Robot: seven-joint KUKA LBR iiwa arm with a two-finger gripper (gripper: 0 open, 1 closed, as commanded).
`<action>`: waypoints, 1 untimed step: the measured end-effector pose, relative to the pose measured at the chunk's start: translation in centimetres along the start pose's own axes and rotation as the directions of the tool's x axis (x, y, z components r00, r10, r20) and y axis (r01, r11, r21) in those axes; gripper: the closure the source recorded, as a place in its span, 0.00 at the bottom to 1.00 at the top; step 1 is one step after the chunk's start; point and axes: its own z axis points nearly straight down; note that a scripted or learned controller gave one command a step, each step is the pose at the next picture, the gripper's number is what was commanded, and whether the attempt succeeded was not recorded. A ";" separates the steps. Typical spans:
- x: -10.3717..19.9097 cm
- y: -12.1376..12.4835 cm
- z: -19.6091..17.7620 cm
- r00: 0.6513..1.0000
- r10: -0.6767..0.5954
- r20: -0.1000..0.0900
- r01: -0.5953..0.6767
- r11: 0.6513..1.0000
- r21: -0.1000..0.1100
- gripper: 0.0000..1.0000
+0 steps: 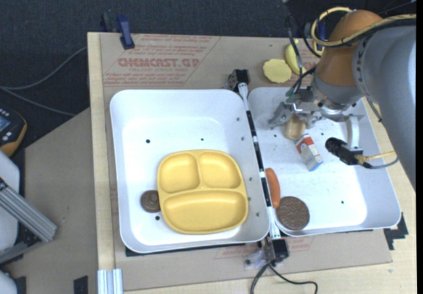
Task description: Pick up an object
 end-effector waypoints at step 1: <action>-0.3 -0.2 -1.0 1.000 0.004 0.001 -0.004 1.000 0.002 1.00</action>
